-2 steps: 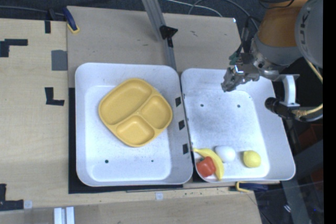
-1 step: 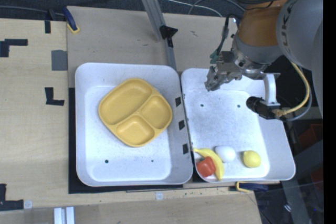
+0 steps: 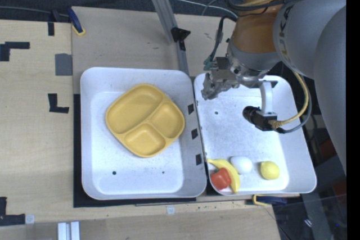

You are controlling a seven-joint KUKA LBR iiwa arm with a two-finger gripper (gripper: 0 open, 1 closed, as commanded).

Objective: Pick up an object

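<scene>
Near edge of right white bin: red-and-yellow curved plastic toy, white egg-shaped ball, small yellow lemon-like ball lay untouched in row. Left white bin: yellow three-compartment plastic plate at centre. Gripper hung over right bin's far-left corner, well apart from toys; finger state could not be told. Judged: nothing lifted, whole pick left to do.

Plate in left bin

One fixed overhead camera looks slantwise onto both bins.
</scene>
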